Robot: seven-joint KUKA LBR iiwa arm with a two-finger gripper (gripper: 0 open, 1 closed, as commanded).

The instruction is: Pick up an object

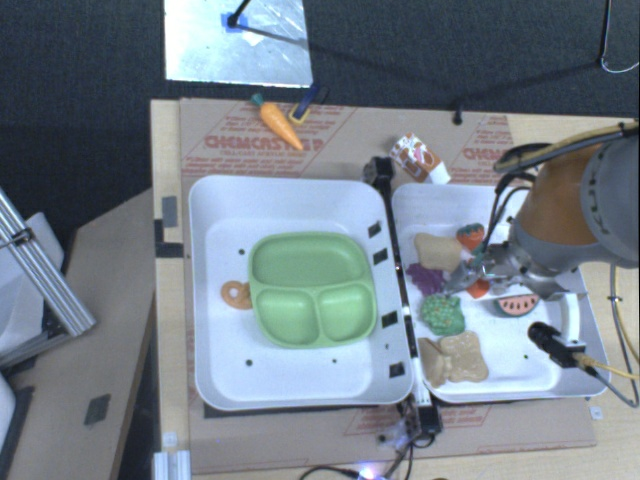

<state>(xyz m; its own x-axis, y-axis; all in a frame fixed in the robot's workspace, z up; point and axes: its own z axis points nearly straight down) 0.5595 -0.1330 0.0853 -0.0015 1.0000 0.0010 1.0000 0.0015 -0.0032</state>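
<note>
My gripper [468, 274] hangs low over the middle of the right bin [560, 383], the arm coming in from the right. Toy foods lie around it: a tan piece [436, 250] and a red-orange tomato [471, 236] just behind it, purple grapes [427, 278] to its left, a green broccoli [442, 314] in front. A small red piece [481, 289] sits right under the gripper, partly hidden. A watermelon slice [517, 305] lies to the right, and a slice of toast [455, 358] near the front wall.
The left bin [215, 368] bears a green divided plate [308, 288] and a small orange ring [237, 295]. Behind the bins on the bench lie a toy carrot [280, 125] and a small packet [418, 158].
</note>
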